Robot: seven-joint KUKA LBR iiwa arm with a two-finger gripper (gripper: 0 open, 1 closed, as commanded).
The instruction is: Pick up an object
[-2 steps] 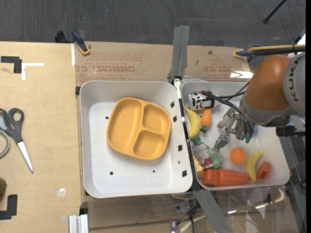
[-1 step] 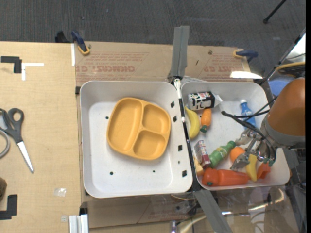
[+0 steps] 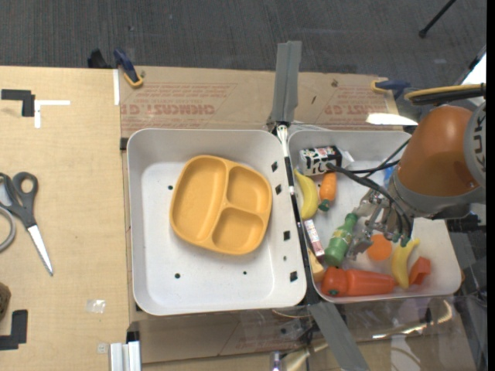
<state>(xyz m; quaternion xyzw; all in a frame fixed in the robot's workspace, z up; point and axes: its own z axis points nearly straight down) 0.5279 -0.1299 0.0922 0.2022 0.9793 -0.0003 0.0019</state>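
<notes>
Scissors (image 3: 27,211) lying at far left on the bench (image 3: 69,269), well apart from the work. Next, left bin (image 3: 147,284) carrying a yellow divided plate (image 3: 220,205), untouched. Past the divider, right bin (image 3: 445,284) crowded with toy food: black-and-white carton (image 3: 320,159) at the back, banana (image 3: 307,195) along the left wall, small orange carrot (image 3: 328,188) just beside it, green bottle (image 3: 339,239) near the middle, large carrot (image 3: 357,282) across the front, second banana (image 3: 403,260) and a red piece (image 3: 420,271) toward the right.

Gripper (image 3: 370,236) down among these, low over the green bottle and an orange round piece (image 3: 379,250); cannot tell how far apart the fingers stand, nor whether anything sits between them. Nothing seen lifted clear of the bin floor. Judged: reach made, grasp unconfirmed, lift still to come. Tight clutter the likely hazard, with neighbours touching or near on every side and cables (image 3: 363,172) trailing across the back of the bin.
</notes>
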